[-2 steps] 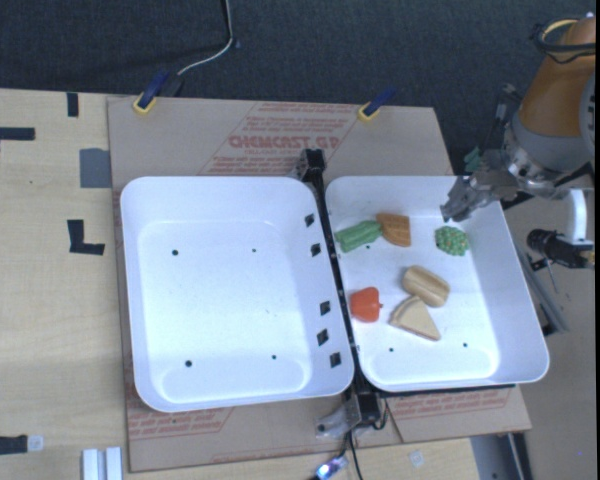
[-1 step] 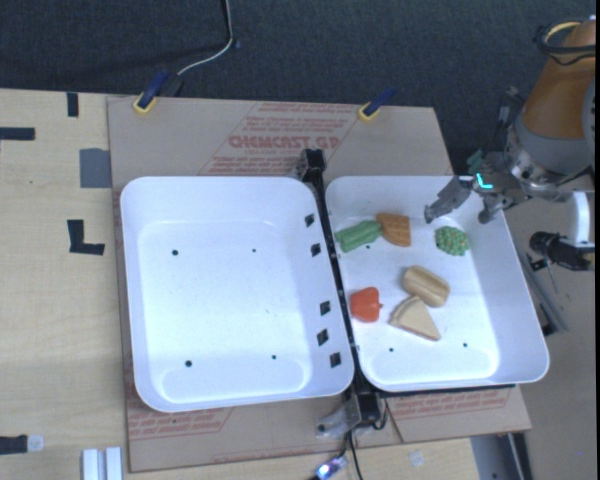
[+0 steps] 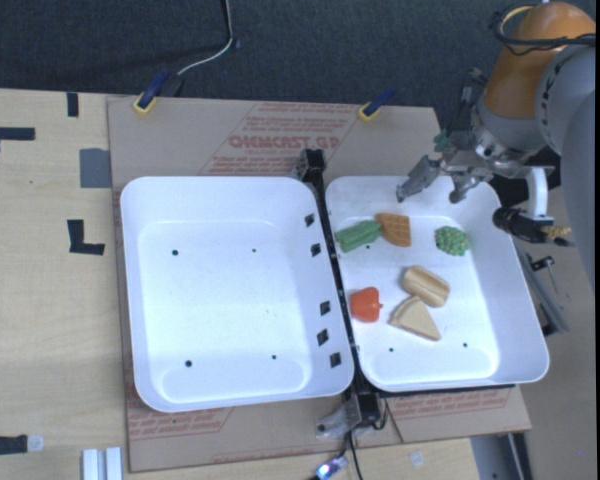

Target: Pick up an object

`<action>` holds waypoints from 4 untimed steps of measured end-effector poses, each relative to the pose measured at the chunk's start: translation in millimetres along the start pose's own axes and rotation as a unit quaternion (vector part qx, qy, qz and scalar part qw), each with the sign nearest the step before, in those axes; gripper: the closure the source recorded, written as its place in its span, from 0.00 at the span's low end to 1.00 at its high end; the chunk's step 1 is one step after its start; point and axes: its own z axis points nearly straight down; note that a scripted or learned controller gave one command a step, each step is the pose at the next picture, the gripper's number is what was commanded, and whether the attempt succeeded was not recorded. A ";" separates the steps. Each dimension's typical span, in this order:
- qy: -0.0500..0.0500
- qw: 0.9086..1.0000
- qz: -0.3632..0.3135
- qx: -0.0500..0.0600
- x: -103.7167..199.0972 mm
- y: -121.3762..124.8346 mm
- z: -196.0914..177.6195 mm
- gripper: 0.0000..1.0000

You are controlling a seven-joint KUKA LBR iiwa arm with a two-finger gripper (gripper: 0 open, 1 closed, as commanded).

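I am watching the tool (image 3: 441,185) hanging over the far rim of the right bin (image 3: 510,363), with its two fingers (image 3: 417,184) spread apart and nothing between them. The arm (image 3: 540,63) is reaching in from the right, its orange band sitting above the wrist.

Taking the right bin as my landmark, everything I could pick is lying inside it. A green pod-shaped piece (image 3: 359,235) is resting near the bin's left wall, touching a brown-orange wedge (image 3: 394,229) just beside it. A bumpy green piece (image 3: 452,240) is sitting toward the bin's right side, nearest below the tool. Nearer the bin's middle, a tan roll (image 3: 425,285) is lying just above a pale triangular wedge (image 3: 416,319), the two about touching. A red-orange piece (image 3: 366,304) is sitting left of them, close to the bin's left wall.

The left bin (image 3: 220,288) is adjoining the right bin on the worktop (image 3: 40,268).
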 end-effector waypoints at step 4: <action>0.000 1.000 0.003 0.001 -61.4 -106.5 -348.2 0.00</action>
